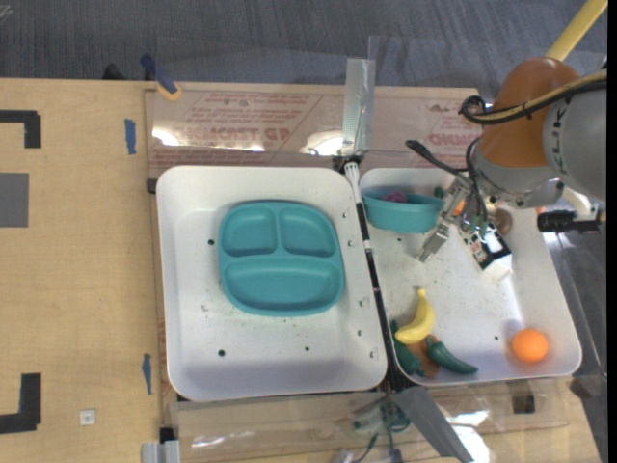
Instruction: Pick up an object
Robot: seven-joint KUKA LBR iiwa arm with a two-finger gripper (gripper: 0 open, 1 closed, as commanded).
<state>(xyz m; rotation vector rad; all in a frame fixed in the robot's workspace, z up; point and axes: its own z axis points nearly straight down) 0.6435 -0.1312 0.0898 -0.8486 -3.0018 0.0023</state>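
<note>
The arm (540, 114) reaches in from the right — its gripper (458, 228) hangs low, fingers spread, nothing between them.

The bench is seen by one camera, set high above it and tipped down at a slant. Both shallow white bins are taken in at once: the left white bin (183, 258) sits near the middle of the picture, and the right white bin (540, 287) is seen toward the right side. The far edge of the bench, with its clear plastic wall (251, 123), is shown near the top, and the dark grey floor (241, 13) is seen beyond it. The light wooden bench top (77, 258) is seen at the left. The grey arm with the orange band (525, 114) is seen coming in from the upper right. The bench is viewed from some way off, not close up.
</note>
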